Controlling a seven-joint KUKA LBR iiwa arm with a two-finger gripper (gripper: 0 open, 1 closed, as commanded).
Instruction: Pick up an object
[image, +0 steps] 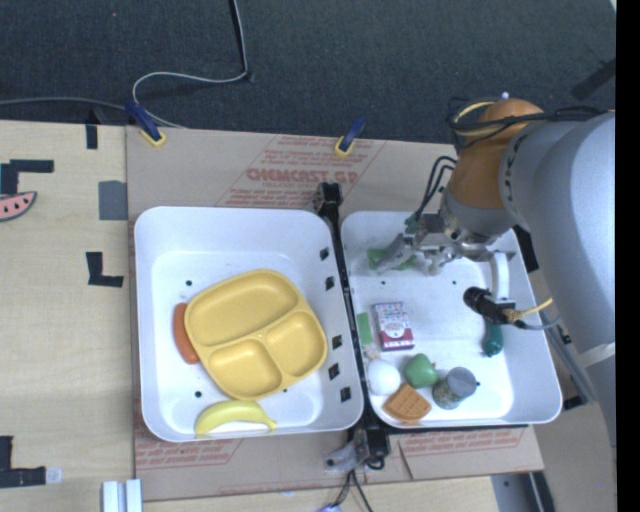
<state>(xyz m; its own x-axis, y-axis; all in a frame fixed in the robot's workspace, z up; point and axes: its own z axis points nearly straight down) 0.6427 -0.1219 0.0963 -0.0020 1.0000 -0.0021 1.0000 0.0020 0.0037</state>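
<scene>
Going left to right: a brown cardboard sheet (290, 175) is laid under both bins. The left bin (220, 240), smooth white plastic with rounded corners, is mostly taken up by a glossy yellow plate (255, 330) split into three sections and set at a slant. An orange sausage-shaped thing (183, 335) is tucked against the plate's left edge, and a curved banana (232, 416) is laid along the near wall, just below the plate. Open floor is left only along that bin's far side, so not much room there.

The right bin (440, 320) is crowded in its near half. A small red-and-white box (393, 326) is laid flat near the left wall. A white ball (382, 377), a lumpy green thing (421, 369), a tan waffle-patterned wedge (408, 404) and a dull grey can (458, 386) are bunched along the near edge. A teal thing (493, 343) is seen by the right wall. The middle floor is left bare.

The green piece (384, 256) is found in the far left corner of the right bin, close to the divider, flat-looking and a bit ragged at the edges. The gripper (428, 250) is parked just right of it, low over the bin's far side. Contact can't be judged, and whether it's spread or closed can't be told either. The grey arm (560, 200) with its orange band is stretched in from the right.
</scene>
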